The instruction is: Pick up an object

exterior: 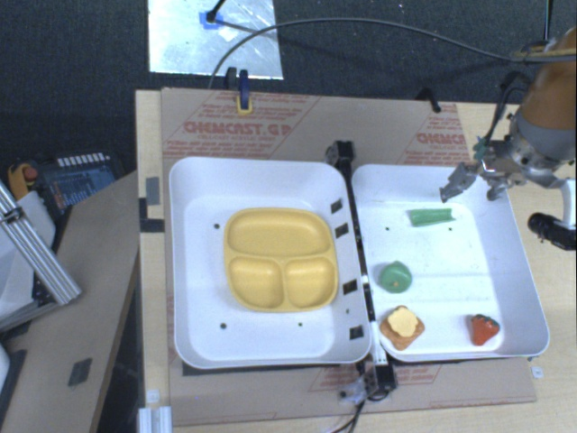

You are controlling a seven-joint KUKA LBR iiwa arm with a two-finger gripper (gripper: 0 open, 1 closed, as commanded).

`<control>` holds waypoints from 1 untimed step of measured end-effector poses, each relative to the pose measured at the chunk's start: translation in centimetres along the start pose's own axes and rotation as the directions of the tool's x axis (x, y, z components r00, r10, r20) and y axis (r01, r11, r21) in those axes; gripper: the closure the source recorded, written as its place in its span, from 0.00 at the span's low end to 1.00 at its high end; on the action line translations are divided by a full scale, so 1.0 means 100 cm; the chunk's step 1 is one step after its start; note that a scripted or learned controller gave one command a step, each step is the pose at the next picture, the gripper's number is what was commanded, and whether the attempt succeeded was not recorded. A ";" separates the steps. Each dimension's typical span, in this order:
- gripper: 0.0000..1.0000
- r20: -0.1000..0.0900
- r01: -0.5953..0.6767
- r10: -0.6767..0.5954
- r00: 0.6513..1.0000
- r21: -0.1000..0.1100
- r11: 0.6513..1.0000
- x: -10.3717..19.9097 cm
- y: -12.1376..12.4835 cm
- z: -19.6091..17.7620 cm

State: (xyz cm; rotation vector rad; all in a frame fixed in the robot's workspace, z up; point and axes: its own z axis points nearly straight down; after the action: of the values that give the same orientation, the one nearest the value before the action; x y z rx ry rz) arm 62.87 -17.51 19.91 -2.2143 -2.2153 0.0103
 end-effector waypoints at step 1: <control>0.00 0.003 0.003 -0.003 1.000 -0.013 1.000 0.001 0.003 -0.008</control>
State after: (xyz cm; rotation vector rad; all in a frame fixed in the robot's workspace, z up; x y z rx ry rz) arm 63.18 -17.45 20.72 -2.2190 -2.2263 -0.0015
